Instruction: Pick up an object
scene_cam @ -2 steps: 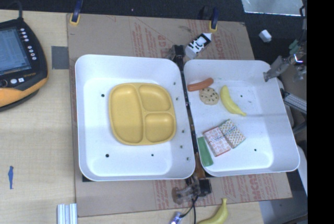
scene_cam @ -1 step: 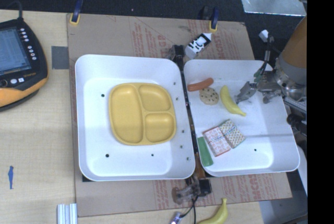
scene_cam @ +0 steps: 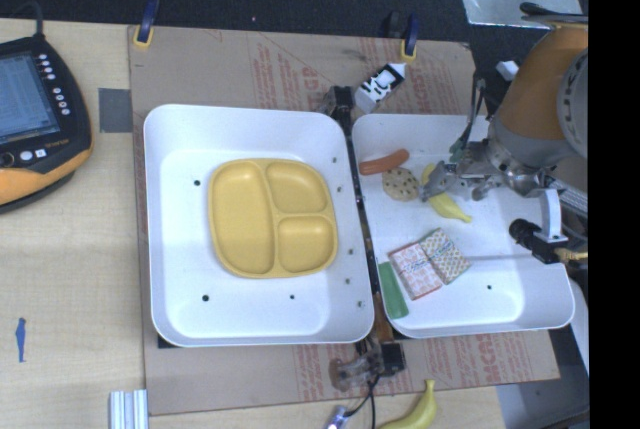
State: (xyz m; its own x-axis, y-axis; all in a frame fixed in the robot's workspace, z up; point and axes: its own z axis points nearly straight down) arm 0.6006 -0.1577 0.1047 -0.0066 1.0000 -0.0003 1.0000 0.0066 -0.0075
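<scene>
Two white bins on the worktop: the left bin [scene_cam: 170, 217] holds a yellow divided plate [scene_cam: 272, 215]. In the right bin [scene_cam: 520, 302], the hand [scene_cam: 452, 179] sits low just above a small yellow banana [scene_cam: 450, 208], near a cookie [scene_cam: 400, 183]; can't tell its grip.

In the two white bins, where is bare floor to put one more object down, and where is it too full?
Left bin: a bare strip all around the yellow plate, widest along the near edge. Right bin: bare at the near right corner, beyond the patterned cards. Crowded: its far part, with sausage, cookie, banana and gripper.
</scene>
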